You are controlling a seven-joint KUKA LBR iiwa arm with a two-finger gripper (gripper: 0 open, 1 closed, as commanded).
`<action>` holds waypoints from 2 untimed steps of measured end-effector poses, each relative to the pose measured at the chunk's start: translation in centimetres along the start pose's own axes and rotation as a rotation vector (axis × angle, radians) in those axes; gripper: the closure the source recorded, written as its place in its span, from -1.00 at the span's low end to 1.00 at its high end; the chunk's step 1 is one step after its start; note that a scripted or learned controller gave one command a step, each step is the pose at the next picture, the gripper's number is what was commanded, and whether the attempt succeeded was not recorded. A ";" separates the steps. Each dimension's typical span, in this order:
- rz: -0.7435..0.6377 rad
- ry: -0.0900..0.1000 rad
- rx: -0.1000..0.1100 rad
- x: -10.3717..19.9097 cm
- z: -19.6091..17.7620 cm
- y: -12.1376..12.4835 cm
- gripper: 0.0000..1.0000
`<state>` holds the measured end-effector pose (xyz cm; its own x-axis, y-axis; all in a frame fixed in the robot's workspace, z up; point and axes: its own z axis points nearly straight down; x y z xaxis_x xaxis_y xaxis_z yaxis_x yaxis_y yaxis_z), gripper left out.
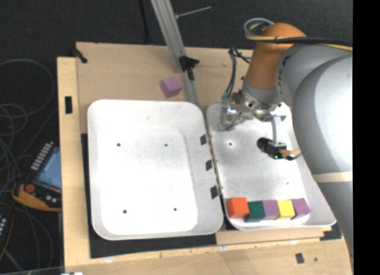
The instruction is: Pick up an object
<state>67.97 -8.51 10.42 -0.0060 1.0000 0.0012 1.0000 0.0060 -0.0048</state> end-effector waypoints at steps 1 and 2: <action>0.001 -0.001 -0.014 2.0 -9.9 -2.5 1.00; -0.002 0.000 -0.008 8.5 -9.3 -0.2 1.00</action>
